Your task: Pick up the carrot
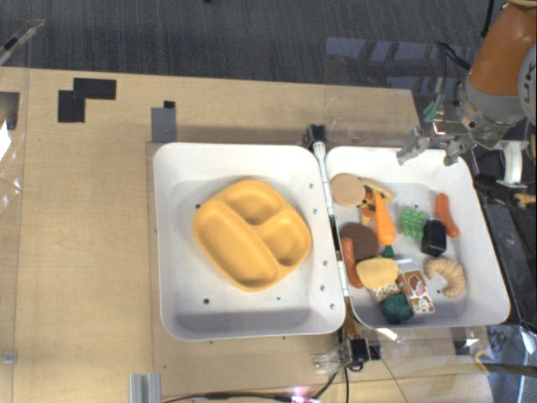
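Camera view: the arm (503, 53) comes in at the upper right, its orange band above a grey wrist, and the hand (434, 147) hangs over the far edge of the right bin (487, 250), well apart from the toys below; whether it is spread or pressed together I cannot tell, and nothing shows between its tips. On the bench (75, 250) the two white bins sit side by side, touching along a middle seam. The left bin (168, 225) holds a yellow tray (252, 233) with three hollows, lying at a slant. The carrot (383, 219) lies in the right bin near its middle, orange, pointing roughly toward and away from the camera, just beside a round bun (346, 189) at its upper left and touching a brown patty (362, 240) at its lower left. A green piece (412, 222) lies just right of the carrot, and a black lump (434, 238) sits beside that. A red-orange sausage (445, 214) lies near the bin's right wall. Nearer the camera are a yellow potato (377, 271), a croissant (445, 275), a small box (416, 290) and a dark green piece (396, 309). A second sausage (349, 261) lies along the left wall of the right bin
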You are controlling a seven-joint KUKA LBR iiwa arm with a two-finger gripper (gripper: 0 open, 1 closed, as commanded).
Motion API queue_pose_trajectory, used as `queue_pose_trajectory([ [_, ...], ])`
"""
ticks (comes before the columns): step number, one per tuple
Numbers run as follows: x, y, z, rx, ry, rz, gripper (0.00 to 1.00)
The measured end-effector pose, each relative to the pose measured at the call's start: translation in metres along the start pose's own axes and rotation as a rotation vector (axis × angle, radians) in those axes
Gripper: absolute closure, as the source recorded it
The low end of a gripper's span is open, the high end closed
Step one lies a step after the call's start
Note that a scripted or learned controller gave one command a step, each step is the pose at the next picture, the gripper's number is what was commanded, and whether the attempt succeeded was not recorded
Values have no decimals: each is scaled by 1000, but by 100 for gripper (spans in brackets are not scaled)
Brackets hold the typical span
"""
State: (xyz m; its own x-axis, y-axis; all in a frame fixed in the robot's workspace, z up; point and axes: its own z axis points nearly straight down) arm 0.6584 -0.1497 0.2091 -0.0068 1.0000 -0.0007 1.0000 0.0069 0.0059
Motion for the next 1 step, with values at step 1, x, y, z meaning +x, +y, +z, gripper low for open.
queue_pose_trajectory([
  [1,6,-58,121,-4,0,83,0],
])
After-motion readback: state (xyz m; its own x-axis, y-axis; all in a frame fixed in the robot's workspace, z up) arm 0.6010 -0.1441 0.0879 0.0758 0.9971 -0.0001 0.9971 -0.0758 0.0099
